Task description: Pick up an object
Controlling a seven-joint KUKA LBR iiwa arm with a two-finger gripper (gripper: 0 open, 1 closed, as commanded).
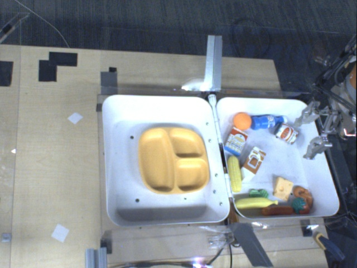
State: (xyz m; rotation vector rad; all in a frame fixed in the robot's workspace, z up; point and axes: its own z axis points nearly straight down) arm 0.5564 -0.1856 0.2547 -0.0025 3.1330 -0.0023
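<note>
My gripper [310, 132] hangs over the right edge of the right bin [323, 175], open, with nothing between its fingers. The nearest object is a red and white can [286, 133], just left of it. Further left lie a blue bottle [266, 121], an orange ball [242, 120], a small carton [236, 142] and a brown and white box [254, 159]. A corn cob [235, 172] lies along the bin's left wall. At the front are a banana [254, 203], a cheese wedge [283, 187] and a pretzel [303, 194].
The left bin [120, 166] holds a yellow divided tray [172, 158]. A metal post [214, 63] stands behind the seam between the bins. Cables and the arm's body [343, 88] crowd the right edge.
</note>
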